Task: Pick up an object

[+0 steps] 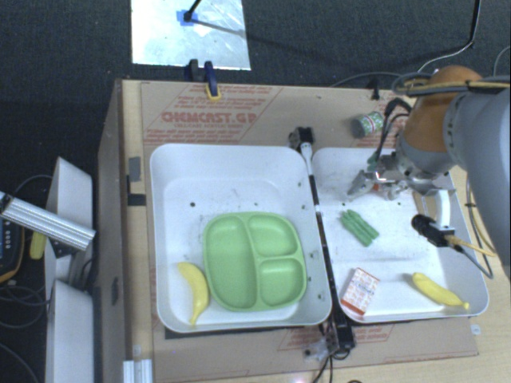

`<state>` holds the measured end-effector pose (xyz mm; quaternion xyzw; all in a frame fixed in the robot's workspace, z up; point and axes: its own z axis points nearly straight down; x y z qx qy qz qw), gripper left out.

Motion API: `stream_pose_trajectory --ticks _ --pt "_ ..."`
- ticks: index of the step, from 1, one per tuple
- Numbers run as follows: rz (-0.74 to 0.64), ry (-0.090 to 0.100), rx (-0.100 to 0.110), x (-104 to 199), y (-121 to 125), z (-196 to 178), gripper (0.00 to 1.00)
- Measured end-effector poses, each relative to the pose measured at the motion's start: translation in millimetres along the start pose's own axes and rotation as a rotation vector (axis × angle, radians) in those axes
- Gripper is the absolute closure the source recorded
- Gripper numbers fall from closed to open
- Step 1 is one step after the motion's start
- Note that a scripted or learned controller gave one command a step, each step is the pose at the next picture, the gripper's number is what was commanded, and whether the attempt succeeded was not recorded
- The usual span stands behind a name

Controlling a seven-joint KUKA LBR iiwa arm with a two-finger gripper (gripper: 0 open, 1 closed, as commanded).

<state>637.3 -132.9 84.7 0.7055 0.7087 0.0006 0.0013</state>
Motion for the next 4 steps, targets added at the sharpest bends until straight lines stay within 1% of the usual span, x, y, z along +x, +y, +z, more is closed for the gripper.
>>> stream_pose_trajectory --ticks 1,2,3,4 --pt "-0.001 -0.001 -0.003 -11 32 -117 0.0" --pt "0.003 0.002 0.003 9 -14 -20 0.0" --pt "0.003 0.009 0.019 -25 29 0 0.0" --pt "0.001 0.02 0.028 -47 28 2 0.0"
